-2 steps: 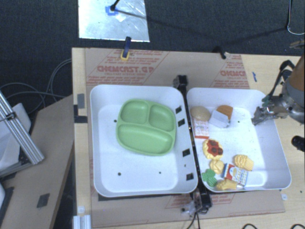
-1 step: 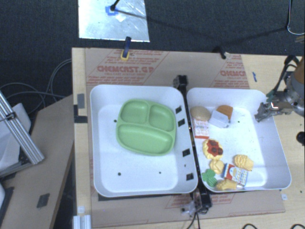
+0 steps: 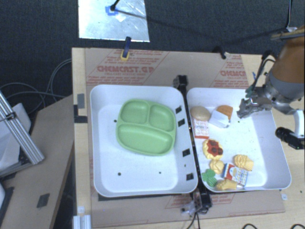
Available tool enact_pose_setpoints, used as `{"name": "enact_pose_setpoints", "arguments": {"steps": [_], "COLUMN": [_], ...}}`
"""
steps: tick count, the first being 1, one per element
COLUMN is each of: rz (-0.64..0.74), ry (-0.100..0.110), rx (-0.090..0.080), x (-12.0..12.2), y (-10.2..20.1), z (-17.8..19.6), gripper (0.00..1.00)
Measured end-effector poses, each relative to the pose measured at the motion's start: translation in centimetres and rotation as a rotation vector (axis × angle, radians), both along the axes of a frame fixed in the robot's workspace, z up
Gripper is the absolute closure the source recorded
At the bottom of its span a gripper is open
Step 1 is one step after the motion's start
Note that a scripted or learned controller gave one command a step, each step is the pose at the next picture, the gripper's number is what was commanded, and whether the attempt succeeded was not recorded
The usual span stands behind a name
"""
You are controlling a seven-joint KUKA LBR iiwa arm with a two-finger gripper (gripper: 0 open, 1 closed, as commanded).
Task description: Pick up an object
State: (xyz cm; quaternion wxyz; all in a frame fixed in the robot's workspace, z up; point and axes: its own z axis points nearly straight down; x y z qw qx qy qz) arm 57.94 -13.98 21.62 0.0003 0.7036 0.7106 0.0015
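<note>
toy food (image 3: 220,157) lies clustered in the right bin (image 3: 271,147); gripper (image 3: 244,108) hovers above, finger state unclear. a descent here risks grazing neighbours or closing on nothing.

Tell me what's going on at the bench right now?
The arm's gripper hangs over the upper right of the right bin, beside the toy food piled along that bin's left side. Nothing shows between its fingers. The nearest piece is an orange-and-white block. The left bin holds a green divided plate.
</note>
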Motion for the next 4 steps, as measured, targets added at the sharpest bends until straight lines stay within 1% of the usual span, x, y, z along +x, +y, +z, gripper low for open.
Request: {"name": "enact_pose_setpoints", "arguments": {"steps": [1, 2, 3, 4], "rz": [0.001, 0.000, 0.000, -0.002], "ry": [-0.001, -0.002, -0.001, -0.002], "rx": [0.000, 0.000, 0.000, 0.000], "x": [2.3, 3.9, 5.2, 7.6], "y": [5.1, 10.2, 15.2, 18.3], "z": [-0.7, 0.9, 0.5, 0.8], "gripper": [1.00, 1.00, 1.00, 1.00]}}
